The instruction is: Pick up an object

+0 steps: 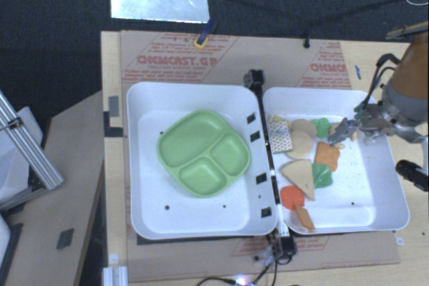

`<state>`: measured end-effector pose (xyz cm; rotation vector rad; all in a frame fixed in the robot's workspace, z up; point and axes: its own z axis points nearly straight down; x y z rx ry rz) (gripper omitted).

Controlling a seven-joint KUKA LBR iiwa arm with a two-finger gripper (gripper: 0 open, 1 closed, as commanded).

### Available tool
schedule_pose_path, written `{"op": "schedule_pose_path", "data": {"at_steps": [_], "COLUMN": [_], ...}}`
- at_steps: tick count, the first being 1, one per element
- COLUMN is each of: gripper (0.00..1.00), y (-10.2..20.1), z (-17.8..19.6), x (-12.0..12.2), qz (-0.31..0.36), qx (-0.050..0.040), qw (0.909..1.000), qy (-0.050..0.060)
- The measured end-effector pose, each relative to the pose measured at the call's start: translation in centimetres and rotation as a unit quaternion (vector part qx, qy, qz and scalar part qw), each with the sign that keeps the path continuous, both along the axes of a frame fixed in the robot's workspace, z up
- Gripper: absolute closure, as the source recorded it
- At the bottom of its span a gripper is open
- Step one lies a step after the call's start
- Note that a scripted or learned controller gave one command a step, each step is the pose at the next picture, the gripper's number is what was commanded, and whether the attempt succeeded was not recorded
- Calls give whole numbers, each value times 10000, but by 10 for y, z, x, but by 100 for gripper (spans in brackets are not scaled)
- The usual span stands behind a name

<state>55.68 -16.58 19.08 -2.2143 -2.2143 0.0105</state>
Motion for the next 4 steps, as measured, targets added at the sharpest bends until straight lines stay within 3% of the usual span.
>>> {"op": "schedule_pose_path", "data": {"at_steps": [1, 3, 4], "gripper": [0, 0, 0], "y": [0, -1, -1], "z": [7, -103, -106], "x": [3, 9, 9], "qz": [16, 7, 3], "qx": [-12, -13, -13], "qw": [10000, 10000, 10000], "qy": [-63, -64, -66]}}
